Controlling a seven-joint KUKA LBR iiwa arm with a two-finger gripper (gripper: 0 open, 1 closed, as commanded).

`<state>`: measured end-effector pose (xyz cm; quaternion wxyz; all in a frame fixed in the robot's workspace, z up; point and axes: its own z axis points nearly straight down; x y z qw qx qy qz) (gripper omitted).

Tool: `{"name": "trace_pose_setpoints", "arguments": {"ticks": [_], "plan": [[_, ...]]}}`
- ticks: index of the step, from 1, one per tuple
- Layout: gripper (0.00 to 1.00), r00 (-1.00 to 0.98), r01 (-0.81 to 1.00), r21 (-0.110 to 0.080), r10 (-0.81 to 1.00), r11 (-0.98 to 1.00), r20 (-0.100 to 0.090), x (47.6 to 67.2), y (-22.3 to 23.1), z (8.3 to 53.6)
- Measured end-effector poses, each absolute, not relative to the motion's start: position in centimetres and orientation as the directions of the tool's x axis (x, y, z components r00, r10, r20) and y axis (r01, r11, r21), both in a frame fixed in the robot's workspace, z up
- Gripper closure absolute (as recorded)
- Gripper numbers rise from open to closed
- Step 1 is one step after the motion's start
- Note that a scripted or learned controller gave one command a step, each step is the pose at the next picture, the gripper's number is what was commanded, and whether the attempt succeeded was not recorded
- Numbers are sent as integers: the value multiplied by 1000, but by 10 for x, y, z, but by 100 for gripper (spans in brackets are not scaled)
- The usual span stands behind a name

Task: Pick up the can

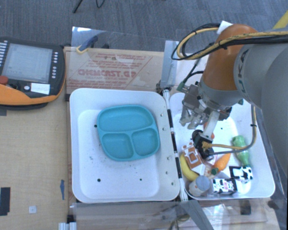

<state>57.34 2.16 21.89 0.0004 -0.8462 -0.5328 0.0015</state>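
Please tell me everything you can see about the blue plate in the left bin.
The plate is light blue and looks like plastic, with rounded corners and three compartments: one wide at the back, two smaller at the front. It lies flat, right side up, slightly turned, near the middle of the left bin. It touches only the bin floor; nothing lies in it.

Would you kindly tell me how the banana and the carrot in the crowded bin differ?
The banana is yellow and curved; the carrot is orange, straight and tapering. The banana lies along a wall of the white bin; the carrot lies slanted, nearer its middle. Both lie in that one bin, close to the can.
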Motion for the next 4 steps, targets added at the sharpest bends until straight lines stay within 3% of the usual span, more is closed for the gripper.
{"name": "trace_pose_setpoints", "arguments": {"ticks": [4], "plan": [[100,433,901,0,901,-433,-4,576,19,257]]}}
